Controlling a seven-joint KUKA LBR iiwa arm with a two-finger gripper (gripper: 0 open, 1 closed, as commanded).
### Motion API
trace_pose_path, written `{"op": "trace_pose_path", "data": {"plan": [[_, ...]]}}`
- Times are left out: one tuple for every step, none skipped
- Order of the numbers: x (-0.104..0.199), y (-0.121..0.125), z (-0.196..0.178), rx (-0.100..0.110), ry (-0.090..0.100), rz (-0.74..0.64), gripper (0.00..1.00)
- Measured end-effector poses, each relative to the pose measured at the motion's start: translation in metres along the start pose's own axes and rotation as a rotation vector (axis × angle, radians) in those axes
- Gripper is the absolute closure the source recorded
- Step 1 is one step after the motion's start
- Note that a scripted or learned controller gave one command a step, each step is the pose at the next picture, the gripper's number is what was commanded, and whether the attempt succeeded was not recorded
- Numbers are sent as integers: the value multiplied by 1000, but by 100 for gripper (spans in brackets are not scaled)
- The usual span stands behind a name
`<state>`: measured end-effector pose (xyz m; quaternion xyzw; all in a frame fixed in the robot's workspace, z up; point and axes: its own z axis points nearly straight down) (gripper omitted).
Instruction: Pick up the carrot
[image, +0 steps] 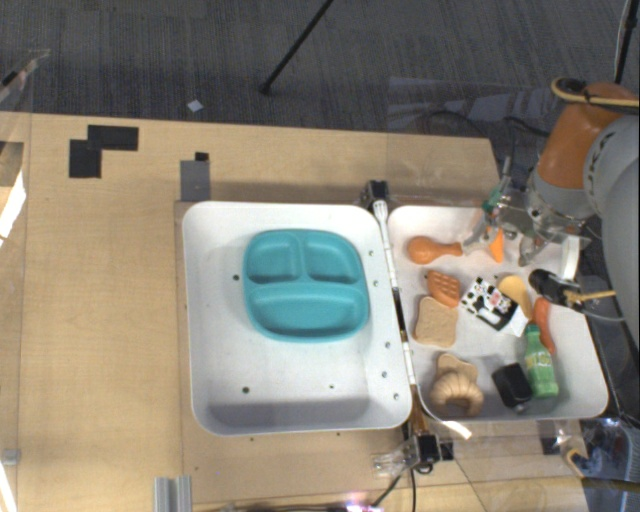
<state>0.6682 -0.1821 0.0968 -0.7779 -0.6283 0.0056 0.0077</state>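
Carrot lies in right bin, near its right wall, just above green bottle. Gripper hovers over bin's far end, apart from carrot; jaws' state cannot be told. Pick not yet made.

A single fixed camera hangs above the bench and looks down on it at a slant, so the far edge and a strip of dark carpeted floor fill the top of the frame. It stands far enough back to take in both white bins whole: the left bin sits near the middle, the right bin close to the right edge. The arm enters from the right (partly cut off by the frame). The near bench edge runs along the bottom.
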Motion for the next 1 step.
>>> {"op": "trace_pose_path", "data": {"plan": [[1,2,-13,-5,-1,-6,100]]}}
